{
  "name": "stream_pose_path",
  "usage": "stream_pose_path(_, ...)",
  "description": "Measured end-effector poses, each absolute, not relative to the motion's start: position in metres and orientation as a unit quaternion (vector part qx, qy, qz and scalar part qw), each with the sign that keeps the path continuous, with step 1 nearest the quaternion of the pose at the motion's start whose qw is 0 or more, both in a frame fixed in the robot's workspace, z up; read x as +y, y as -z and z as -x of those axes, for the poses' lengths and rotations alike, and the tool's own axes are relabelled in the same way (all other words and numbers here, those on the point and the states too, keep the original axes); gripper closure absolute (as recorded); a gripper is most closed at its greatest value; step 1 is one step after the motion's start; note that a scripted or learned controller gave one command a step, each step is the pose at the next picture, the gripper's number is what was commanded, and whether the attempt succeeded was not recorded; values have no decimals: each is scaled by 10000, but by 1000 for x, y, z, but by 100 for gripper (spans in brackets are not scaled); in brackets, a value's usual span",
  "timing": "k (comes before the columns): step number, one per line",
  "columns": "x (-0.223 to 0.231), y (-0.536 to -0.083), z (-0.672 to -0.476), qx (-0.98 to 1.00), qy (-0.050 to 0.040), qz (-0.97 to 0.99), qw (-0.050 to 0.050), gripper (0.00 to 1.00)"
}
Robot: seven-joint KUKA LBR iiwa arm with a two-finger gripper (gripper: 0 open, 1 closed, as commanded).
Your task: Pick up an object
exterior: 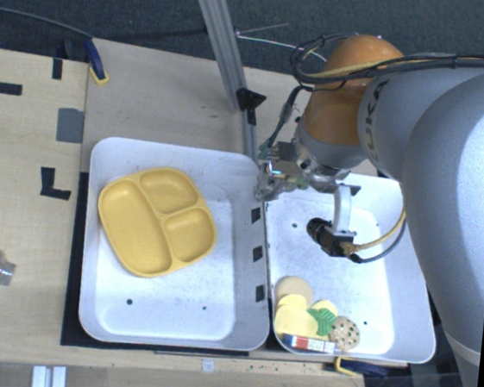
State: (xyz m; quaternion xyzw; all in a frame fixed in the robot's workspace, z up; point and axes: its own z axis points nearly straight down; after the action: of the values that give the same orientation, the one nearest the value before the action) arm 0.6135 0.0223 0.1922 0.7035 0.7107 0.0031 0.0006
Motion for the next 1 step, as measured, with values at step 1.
stream_pose_path(1, 35, -188, -538, 7074, 26, -7068, -29, 100)
